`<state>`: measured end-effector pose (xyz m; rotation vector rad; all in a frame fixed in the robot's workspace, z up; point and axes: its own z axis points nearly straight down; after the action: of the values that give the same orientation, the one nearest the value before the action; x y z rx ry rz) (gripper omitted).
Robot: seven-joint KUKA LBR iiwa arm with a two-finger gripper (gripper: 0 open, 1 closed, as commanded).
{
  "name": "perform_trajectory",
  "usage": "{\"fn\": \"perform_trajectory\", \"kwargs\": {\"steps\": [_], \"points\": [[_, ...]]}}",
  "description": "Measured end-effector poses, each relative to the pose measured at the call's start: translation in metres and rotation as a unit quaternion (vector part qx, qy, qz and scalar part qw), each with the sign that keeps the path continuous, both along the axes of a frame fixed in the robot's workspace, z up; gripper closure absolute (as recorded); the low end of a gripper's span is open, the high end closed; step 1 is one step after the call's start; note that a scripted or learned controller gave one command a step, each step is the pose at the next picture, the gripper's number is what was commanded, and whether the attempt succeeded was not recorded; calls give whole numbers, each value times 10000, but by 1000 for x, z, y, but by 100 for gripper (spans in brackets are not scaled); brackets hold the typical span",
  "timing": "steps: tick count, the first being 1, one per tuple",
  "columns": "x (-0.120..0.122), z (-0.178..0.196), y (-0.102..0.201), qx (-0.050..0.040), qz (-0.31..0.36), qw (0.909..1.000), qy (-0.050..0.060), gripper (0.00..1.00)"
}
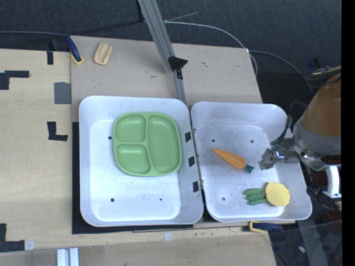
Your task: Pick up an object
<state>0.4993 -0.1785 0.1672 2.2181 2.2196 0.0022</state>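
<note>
In the right bin (222, 115), carrot (229, 158) near centre, gripper (268, 160) just at its three o'clock, grip state impossible to tell, approach step apparently in hand, calling next for descent over the carrot.

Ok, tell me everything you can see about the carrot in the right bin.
The carrot looks like a plastic toy: a smooth orange body, tapered to a point at its upper-left end, with a small dark green stub at its lower-right end. It lies flat on the floor of the right bin, slanting from upper left down to lower right, near the bin's middle. The gripper sits just right of its green end; whether they touch is unclear. Nothing else touches the carrot.
</note>
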Motion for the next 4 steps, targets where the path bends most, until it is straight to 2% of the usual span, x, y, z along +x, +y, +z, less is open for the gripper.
{"fn": "perform_trajectory", "kwargs": {"steps": [1, 2, 3, 4], "points": [[-1, 63, -2, -2, 5, 10000, -6, 100], [-1, 60, -1, 8, 3, 10000, 25, 100], [22, 70, 48, 17, 32, 10000, 18, 100], [47, 57, 97, 14, 29, 10000, 28, 100]]}}
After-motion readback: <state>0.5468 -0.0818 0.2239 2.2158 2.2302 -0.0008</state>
